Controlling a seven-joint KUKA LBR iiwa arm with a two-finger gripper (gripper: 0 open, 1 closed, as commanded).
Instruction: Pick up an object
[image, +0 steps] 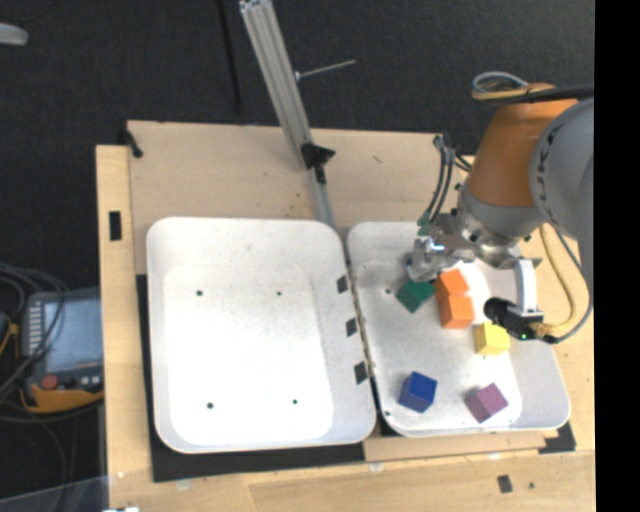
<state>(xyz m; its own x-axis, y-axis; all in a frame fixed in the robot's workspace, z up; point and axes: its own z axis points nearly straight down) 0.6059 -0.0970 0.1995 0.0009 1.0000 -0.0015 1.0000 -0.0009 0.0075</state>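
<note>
Seemingly gripper (428, 262) above green block (413, 295).

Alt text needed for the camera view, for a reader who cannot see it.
A grey and orange arm reaches into the right bin, its claw just above a green block. Orange, yellow, blue and purple blocks lie nearby.

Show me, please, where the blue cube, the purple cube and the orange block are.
blue cube (418, 391): camera view, on its top face.
purple cube (487, 401): camera view, on its top face.
orange block (456, 298): camera view, mid-block.
</note>
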